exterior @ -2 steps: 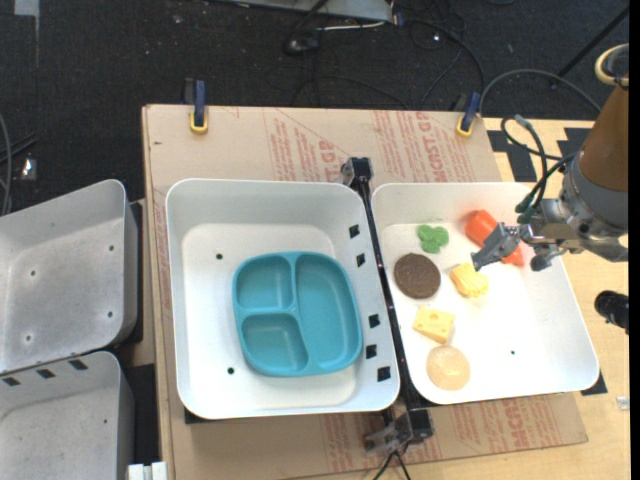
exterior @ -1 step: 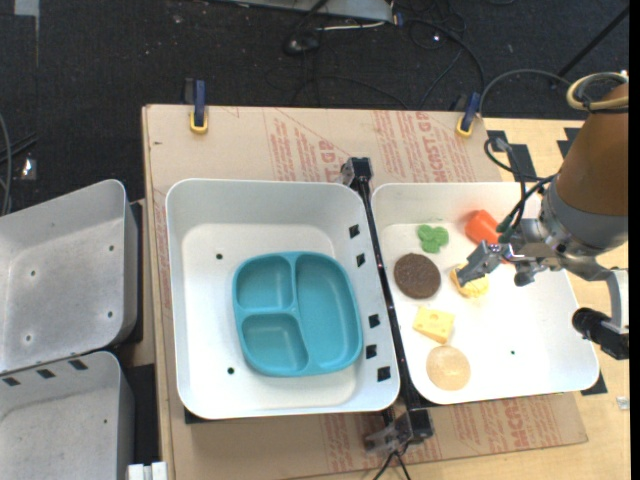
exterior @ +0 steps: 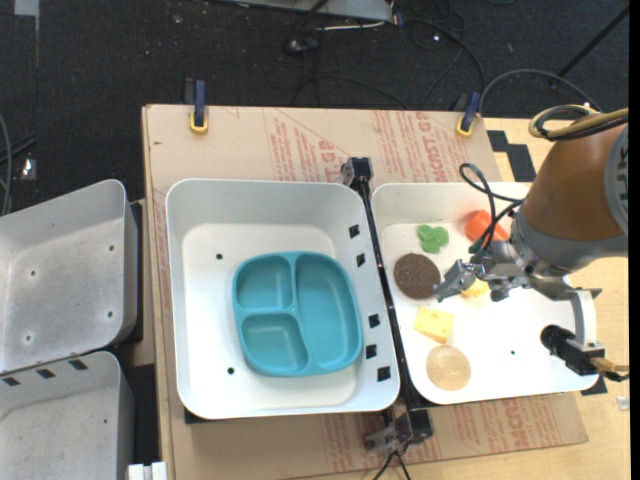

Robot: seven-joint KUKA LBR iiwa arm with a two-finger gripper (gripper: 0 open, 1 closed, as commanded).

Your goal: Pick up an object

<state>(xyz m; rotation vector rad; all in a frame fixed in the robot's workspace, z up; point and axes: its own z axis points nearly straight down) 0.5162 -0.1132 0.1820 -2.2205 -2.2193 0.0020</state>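
In the right bin (exterior: pixel 520 373) lie several small food items: a dark brown round patty (exterior: pixel 415 274), a green leafy piece (exterior: pixel 433 236), an orange piece (exterior: pixel 482 225) partly behind the arm, a yellow cheese wedge (exterior: pixel 434 324) and a tan round cookie (exterior: pixel 448 367). My gripper (exterior: pixel 466 281) hangs low over the bin, just right of the brown patty and above the cheese wedge. A small yellow bit (exterior: pixel 476 290) shows right beneath its fingers. The arm's bulk hides how the fingers stand.
The left bin (exterior: pixel 200 218) holds a teal plate (exterior: pixel 297 312) with three compartments. A black divider with clips runs between the bins. White trays (exterior: pixel 60 268) sit off the bench at the left. Cables lie on the dark floor behind.
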